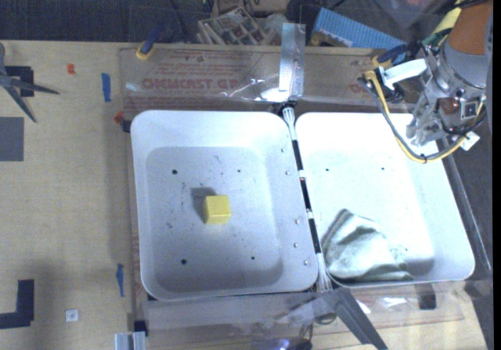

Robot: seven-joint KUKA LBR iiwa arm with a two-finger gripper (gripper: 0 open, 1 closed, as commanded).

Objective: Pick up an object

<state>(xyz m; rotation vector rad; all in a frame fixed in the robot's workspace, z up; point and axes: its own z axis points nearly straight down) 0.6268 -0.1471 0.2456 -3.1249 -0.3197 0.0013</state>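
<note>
My tool (429,128) hangs over the far right corner of the right bin (376,133), well apart from the crumpled cloth (362,248) in that bin's near corner. How it stands, I cannot tell. A yellow block (217,209) sits mid left bin (156,133), unobstructed for picking.

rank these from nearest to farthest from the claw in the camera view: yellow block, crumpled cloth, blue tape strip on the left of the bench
1. Crumpled cloth, in the right bin, below the claw.
2. Yellow block, in the middle of the left bin.
3. Blue tape strip, on the bench past the left bin's far corner.
</note>
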